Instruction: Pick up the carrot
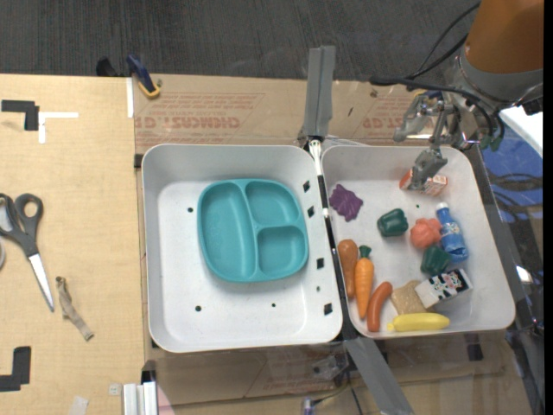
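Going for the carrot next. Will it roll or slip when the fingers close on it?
The carrot looks like smooth, rigid toy plastic, so probably light and somewhat slippery. Its tapered round body may roll or squirt out of a pinch. It lies close between the sausage and another orange-red piece, which could get nudged.

In the right bin (492, 232), the carrot (364, 277) lies near the left wall, just beside a sausage (378, 305) and well apart from the gripper (425, 175), which hangs over the far right corner above a small red-and-white carton (429, 181), while the left bin (160, 249) holds a teal divided plate (253, 229).
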